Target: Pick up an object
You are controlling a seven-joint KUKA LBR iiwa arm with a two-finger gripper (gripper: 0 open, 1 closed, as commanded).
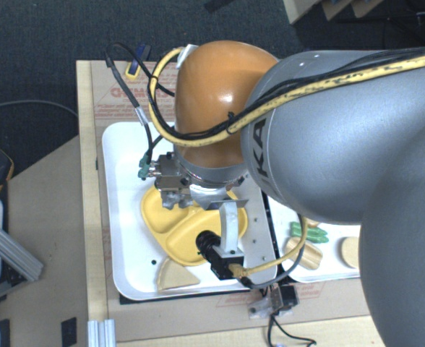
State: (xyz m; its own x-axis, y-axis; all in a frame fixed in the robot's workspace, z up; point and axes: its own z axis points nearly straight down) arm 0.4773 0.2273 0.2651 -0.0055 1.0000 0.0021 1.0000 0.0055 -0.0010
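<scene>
A grey robot arm with an orange band reaches over the left white bin [120,215] on a table [88,107]. Its gripper [174,194] sits low, directly above a yellow molded object [168,228] near the bin's middle; whether it is released or clenched cannot be told. A tan wedge [175,275] lies just beside the yellow object, at the bin's near edge. The right bin [337,231] holds green [299,230] and tan pieces [311,256].

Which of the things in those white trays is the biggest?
The yellow piece in the left bin; the tan wedge beside it, the green piece and the tan disc are far smaller.
</scene>
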